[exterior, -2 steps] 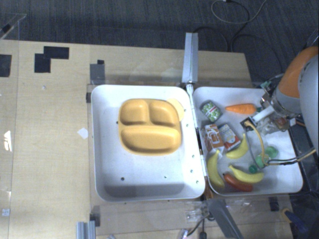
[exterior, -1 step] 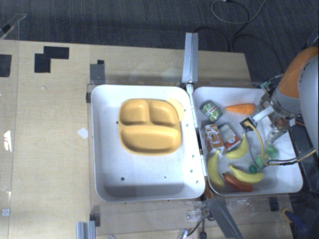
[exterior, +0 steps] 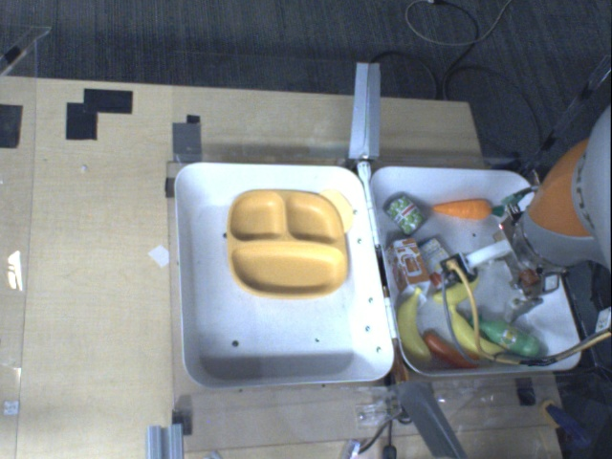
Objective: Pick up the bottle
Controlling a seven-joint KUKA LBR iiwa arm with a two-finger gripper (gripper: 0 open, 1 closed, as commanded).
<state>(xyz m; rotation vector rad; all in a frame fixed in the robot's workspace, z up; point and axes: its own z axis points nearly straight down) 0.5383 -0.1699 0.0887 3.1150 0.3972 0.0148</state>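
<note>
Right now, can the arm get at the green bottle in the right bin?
Probably yes. The gripper hangs just above the green bottle, whose top is uncovered; bananas crowd its left side and the bin wall its right.

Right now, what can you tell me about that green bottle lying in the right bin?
The green bottle lies on its side near the front edge of the right bin. It looks like glossy green plastic, its yellowish tip pointing right. Yellow bananas press against its left end, with a red item just beyond them. The tool hangs just above it, apparently without touching. Its label and cap are too small to make out.
</note>
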